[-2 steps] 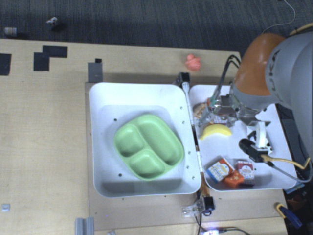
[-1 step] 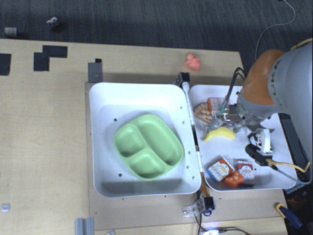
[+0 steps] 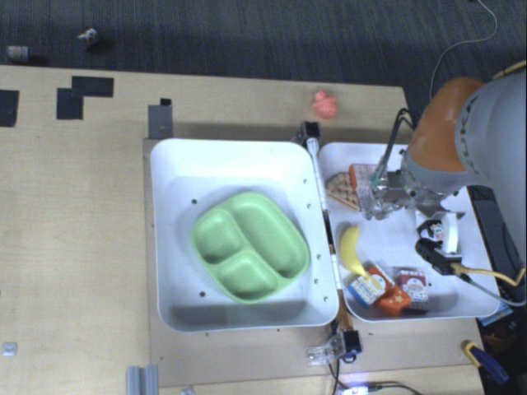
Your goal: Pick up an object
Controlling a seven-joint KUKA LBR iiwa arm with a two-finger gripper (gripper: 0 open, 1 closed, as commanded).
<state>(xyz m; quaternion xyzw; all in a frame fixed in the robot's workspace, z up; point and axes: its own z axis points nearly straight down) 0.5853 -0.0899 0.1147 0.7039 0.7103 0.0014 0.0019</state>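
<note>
My gripper [image 3: 377, 207] hangs low over the right bin [image 3: 473, 303], near its middle, below the arm's orange band. A yellow banana [image 3: 352, 252] lies just below and left of it. A tan waffle-like piece [image 3: 340, 189] and an orange-red box [image 3: 359, 175] lie at its upper left, partly hidden by the gripper. At the bin's front lie a small blue and yellow carton [image 3: 367, 287], a red fruit toy [image 3: 394, 301] and a red packet [image 3: 412, 282]. I see nothing held in the gripper.
The left bin [image 3: 177, 303] holds a green divided plate [image 3: 249, 243]. A pink toy [image 3: 325, 104] lies on the bench behind the bins. Black cables and a white tag [image 3: 450, 235] hang from the arm over the right bin's right side.
</note>
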